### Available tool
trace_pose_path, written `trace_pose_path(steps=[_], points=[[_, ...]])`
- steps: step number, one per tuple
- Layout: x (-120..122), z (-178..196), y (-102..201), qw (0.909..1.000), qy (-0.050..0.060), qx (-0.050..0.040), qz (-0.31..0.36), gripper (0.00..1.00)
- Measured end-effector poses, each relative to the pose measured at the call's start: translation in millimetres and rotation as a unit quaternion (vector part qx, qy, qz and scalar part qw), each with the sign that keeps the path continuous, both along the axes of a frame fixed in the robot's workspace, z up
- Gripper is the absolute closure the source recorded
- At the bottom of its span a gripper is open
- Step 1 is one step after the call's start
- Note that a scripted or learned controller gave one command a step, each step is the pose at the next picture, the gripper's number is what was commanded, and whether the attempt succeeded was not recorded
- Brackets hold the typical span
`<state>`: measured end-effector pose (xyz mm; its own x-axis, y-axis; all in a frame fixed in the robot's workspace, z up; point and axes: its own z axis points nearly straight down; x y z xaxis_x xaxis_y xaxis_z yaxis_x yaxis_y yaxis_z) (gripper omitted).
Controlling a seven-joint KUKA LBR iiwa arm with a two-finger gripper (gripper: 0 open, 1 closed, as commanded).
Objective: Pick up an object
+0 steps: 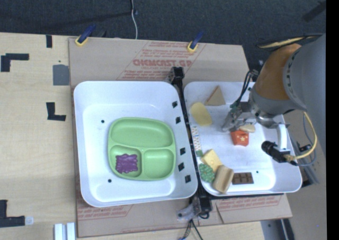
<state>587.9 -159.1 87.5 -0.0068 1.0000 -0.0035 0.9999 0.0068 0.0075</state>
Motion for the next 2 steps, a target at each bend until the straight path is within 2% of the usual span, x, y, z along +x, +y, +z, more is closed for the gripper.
trace_pose_path(steps=[1, 2], points=[[58.7, -0.8, 11.3, 1.0, 0.001, 0.001, -0.001, 0.0], [-51.1, 6.1, -35.6, 0.9999, 0.008, 0.0016, -0.007, 0.0]])
